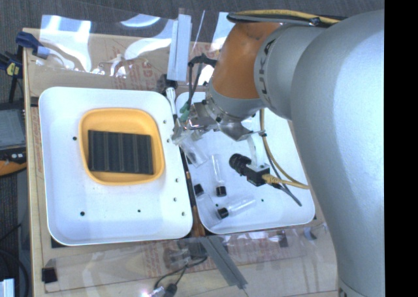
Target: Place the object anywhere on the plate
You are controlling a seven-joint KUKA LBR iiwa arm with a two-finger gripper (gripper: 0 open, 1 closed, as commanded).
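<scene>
While the yellow plate point(121, 146) sits in the left bin point(59, 220), the gripper point(185, 134) hangs at centre frame over the right bin's point(290, 214) left edge. Clear vials point(234, 209) with black caps lie at lower centre.

Brown tabletop point(98, 269), two white bins side by side on it, one bin point(65, 224) left of the gripper point(186, 126), other bin point(287, 214) under the gripper
</scene>
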